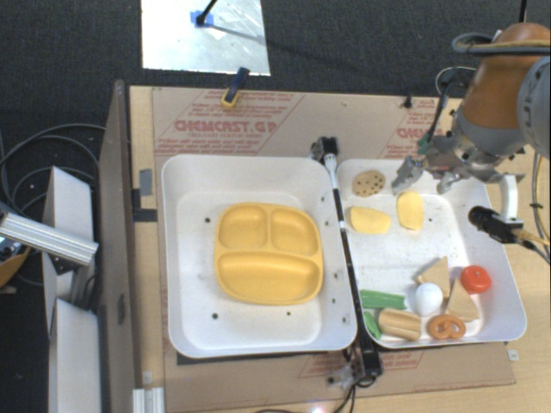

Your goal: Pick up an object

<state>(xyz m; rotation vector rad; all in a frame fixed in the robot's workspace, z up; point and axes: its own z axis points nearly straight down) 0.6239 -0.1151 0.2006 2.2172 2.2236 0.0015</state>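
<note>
Grey arm with orange band enters at right; its two-finger gripper (pixel 428 177) hangs over the right white bin's (pixel 508 317) far edge, fingers spread wide, nothing between them. Just below: pale yellow oval food piece (pixel 411 211), a second yellow piece (pixel 369 220), round speckled cookie (pixel 368 182). Left white bin (pixel 185 231) holds yellow divided plastic tray (pixel 268 253).
</note>
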